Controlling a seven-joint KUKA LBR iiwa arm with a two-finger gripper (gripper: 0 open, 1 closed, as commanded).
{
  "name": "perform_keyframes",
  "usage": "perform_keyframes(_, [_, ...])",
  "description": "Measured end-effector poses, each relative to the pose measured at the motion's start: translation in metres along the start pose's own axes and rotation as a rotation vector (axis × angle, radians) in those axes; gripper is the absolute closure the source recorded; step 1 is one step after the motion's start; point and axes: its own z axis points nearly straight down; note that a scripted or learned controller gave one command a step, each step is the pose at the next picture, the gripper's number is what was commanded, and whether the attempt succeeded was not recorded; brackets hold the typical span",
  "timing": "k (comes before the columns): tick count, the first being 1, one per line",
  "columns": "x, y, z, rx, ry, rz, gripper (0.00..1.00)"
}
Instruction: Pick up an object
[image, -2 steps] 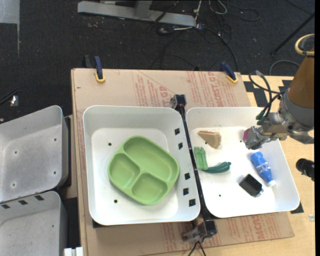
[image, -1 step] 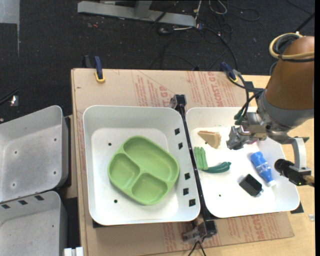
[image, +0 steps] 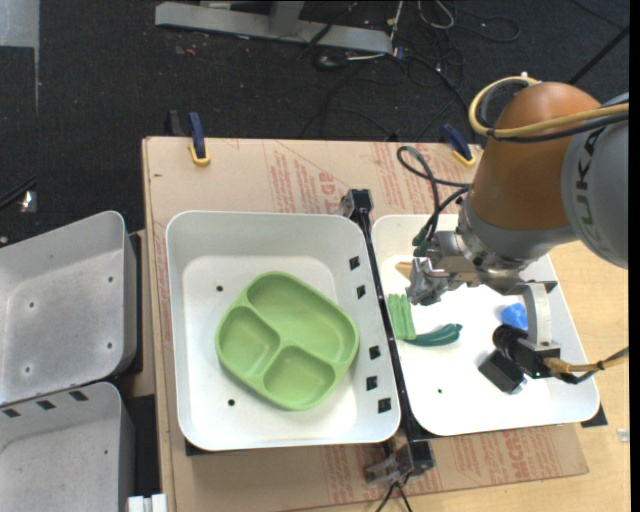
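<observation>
The pincer (image: 428, 285) hangs over the right bin (image: 480, 405); I cannot tell its state. Just below it lie a green strip (image: 401, 317) and a teal pod (image: 436, 335). To its left, a green plate (image: 287, 340) fills the other bin (image: 190, 300).

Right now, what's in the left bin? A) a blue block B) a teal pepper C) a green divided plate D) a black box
C: the green divided plate lies alone in the left bin, while the gripper hangs over the right bin, where the small items lie.
</observation>
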Motion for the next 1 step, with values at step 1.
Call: perform_keyframes(1, [0.0574,0.0119,0.0056,-0.003,0.0,-0.001,1.0])
